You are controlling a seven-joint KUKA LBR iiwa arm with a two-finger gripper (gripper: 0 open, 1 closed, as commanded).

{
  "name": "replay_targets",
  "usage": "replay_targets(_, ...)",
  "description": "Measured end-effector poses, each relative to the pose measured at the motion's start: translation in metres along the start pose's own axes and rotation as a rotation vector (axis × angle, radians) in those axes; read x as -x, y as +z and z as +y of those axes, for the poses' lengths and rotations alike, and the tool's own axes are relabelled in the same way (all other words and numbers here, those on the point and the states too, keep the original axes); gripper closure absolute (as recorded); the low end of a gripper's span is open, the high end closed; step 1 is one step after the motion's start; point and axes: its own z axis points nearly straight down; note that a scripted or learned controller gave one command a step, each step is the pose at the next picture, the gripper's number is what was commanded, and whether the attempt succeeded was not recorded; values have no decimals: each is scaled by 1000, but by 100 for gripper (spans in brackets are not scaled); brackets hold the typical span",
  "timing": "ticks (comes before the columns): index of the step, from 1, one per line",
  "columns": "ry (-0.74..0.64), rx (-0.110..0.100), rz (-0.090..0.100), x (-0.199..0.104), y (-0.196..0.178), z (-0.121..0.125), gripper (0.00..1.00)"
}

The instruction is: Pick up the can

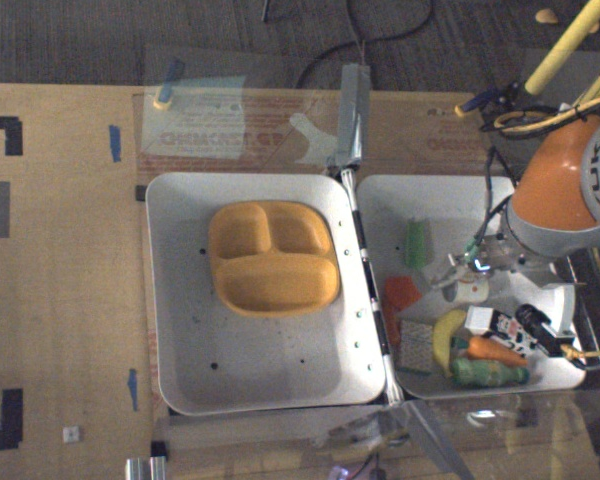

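Your claw (468, 273) hangs low in the right bin (380, 208), over a small white can (471, 290). You cannot tell whether it has clenched. The can sits on the bin floor, so lifting remains.

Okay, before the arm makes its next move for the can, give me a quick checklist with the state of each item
1. Can identified among the items: cannot tell; the green cylinder at the right bin's front edge looks likeliest.
2. Gripper over the right bin: ok, it hangs above the bin's middle.
3. Gripper above the green cylinder: not ok, it sits further back, over a small white object.
4. Something held between the fingers: cannot tell, the wrist hides them.
5. Clear access to the cylinder: not ok, a carrot and a banana crowd it.
6. Left bin out of the way: ok, it holds a yellow tray.
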Motion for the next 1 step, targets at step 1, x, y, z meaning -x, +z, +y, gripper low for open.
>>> replay_targets(1,76,-11,1,-62,-98,5,100)
